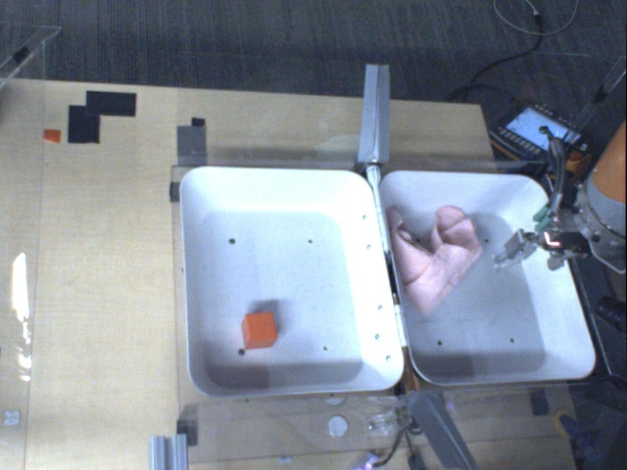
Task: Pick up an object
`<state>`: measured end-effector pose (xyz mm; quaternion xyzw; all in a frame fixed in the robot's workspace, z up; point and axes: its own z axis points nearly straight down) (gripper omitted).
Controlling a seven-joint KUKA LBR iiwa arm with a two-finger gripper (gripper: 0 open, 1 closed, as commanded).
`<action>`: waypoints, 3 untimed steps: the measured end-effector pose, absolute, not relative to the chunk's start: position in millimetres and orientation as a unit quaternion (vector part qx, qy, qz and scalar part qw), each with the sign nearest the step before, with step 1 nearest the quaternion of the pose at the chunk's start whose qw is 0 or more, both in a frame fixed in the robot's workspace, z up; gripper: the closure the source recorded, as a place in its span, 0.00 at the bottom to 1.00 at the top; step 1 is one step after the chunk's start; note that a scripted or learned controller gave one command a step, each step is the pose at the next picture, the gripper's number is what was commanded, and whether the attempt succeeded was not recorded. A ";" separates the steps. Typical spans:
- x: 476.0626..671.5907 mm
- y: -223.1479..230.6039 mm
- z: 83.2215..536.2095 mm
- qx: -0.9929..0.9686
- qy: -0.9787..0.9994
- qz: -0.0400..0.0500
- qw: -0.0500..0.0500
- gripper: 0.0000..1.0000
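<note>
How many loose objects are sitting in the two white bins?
2: an orange block in the left bin, toward its near-left area, and a crumpled pink cloth in the right bin. The cloth could hide something.

Orange block (pixel 260 330) in the left white bin (pixel 206 262); pink cloth (pixel 438 258) in the right white bin (pixel 558 355); pale wood table (pixel 98 292).

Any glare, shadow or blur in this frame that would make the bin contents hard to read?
Camera view: a bright reflection streak on the bench at left; soft shadows along the near walls of both bins; the orange block and pink cloth read clearly; the pincer at right looks small and slightly blurred.
</note>
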<state>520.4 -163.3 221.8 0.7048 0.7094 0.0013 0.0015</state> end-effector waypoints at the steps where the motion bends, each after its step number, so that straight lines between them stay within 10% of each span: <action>1: 576.1 -158.3 105.6 0.680 0.733 0.001 0.001 0.00; 3: 620.7 -149.7 125.7 0.634 0.773 0.002 0.004 0.00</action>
